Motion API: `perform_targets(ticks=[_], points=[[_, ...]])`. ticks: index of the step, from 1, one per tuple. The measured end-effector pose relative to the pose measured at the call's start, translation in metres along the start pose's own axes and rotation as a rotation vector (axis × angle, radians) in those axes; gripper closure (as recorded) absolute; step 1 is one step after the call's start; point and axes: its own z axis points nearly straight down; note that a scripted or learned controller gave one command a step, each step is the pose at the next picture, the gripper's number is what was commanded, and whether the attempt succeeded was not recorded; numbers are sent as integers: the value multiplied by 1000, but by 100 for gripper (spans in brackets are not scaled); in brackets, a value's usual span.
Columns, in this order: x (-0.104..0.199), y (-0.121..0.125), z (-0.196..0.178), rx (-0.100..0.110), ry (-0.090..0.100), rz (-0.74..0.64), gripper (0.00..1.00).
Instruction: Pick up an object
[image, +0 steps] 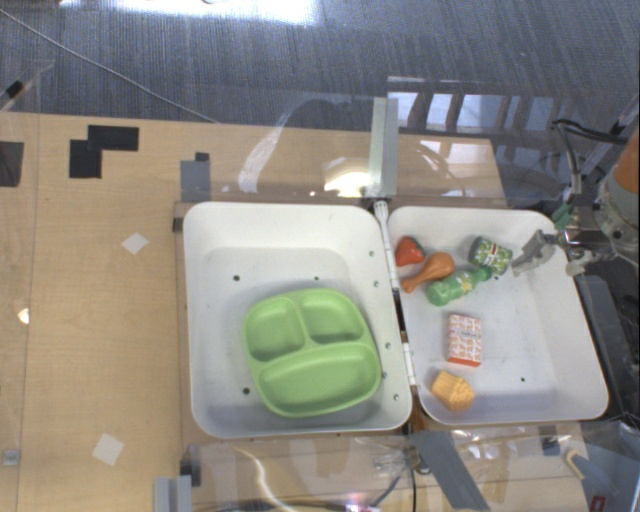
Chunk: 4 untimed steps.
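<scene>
The right bin (540, 370) holds several small items. At its far left lies a red piece (407, 250) beside a brown drumstick-shaped toy (430, 270). A green bottle (455, 288) lies on its side next to them, and a green can (490, 255) sits just beyond it. Nearer the front are a red-and-white box (463, 340) and an orange-yellow piece (453, 390). My gripper (555, 252) hangs over the bin's far right corner, just right of the green can. It is open, with bare bin floor between its fingers (531, 253).
The left bin (215, 300) carries a green divided plate (312, 350). A raised divider (392, 300) separates the two bins. The arm and its cables (600, 190) fill the right edge. The wooden bench (90, 330) spreads out to the left.
</scene>
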Motion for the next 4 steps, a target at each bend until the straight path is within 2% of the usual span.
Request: perform_targets(ticks=[1,2,3,4], points=[[51,14,135,2,0,201,0],[77,-43,154,-16,-1,237,0],[77,-41,145,-17,-1,237,100],[128,-42,60,0,1,82,100]])
